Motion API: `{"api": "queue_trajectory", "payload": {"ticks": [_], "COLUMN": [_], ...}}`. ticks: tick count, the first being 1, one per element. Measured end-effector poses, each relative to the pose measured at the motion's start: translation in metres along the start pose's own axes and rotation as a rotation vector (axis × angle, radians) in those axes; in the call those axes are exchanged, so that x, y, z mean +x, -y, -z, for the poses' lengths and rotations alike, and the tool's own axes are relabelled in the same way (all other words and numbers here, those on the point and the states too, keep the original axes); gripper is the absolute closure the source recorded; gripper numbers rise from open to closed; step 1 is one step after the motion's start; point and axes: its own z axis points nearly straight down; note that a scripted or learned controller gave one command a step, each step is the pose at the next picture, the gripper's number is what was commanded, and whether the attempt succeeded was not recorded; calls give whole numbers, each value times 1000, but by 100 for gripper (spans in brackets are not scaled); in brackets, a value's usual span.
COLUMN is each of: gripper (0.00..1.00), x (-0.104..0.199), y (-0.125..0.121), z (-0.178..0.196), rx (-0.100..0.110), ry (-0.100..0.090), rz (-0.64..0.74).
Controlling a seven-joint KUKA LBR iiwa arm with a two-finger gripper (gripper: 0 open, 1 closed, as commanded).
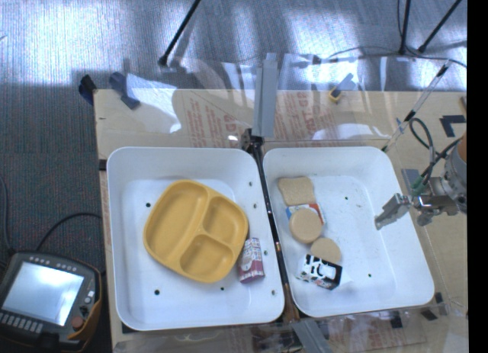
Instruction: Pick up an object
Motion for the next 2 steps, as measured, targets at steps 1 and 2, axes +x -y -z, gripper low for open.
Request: {"api": "queue_trajectory", "payload": {"ticks": [1, 2], "gripper": [0, 0], "x": [35, 70], "y": [-12, 2], "z": [-98, -174], "rx": [9, 3], "ry": [-2, -1], "rz": [-21, 79]}}
